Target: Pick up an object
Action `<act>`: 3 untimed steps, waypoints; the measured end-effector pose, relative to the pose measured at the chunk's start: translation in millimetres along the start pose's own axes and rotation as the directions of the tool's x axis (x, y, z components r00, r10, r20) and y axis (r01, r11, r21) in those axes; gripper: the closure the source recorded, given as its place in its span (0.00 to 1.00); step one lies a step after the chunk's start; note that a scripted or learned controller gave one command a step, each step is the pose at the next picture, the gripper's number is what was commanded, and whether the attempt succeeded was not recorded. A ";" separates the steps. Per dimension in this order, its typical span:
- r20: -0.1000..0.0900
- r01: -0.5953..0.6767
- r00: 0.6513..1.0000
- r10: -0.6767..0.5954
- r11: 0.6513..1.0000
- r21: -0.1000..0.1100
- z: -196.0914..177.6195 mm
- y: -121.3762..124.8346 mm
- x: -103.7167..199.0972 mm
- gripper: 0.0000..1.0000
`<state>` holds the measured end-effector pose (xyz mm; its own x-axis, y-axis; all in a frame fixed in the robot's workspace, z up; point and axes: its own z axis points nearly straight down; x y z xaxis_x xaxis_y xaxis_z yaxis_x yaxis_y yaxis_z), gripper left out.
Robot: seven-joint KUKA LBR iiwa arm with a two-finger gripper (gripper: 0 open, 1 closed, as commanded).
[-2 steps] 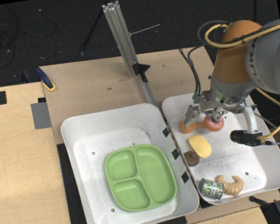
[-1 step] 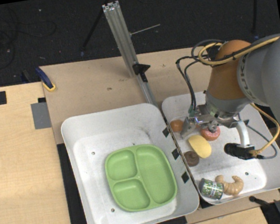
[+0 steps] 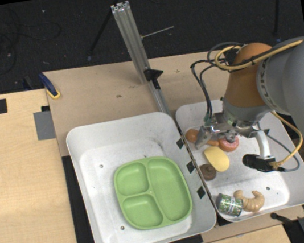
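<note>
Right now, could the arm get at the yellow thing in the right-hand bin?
Probably yes: the yellow thing lies uncovered right next to the gripper, though a red thing crowds it on one side.

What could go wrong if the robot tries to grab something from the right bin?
1. The gripper hangs over a yellow lump and a red piece lying close together, so it might pinch both or knock one aside.
2. The yellow lump looks round and smooth; it could slip out.
3. The small orange thing sits by the right bin's wall, which may block the gripper.
</note>
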<state>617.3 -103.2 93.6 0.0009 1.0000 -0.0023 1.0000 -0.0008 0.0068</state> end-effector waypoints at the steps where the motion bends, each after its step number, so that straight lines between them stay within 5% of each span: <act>1: 0.011 -0.004 1.000 0.004 1.000 -0.010 -13.7 2.1 -5.5 1.00; 3: -0.002 0.001 1.000 -0.001 1.000 0.004 -121.6 5.9 -13.2 1.00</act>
<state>622.3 -116.1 215.3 0.0001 1.0000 -0.0007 1.0000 -0.0001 0.0030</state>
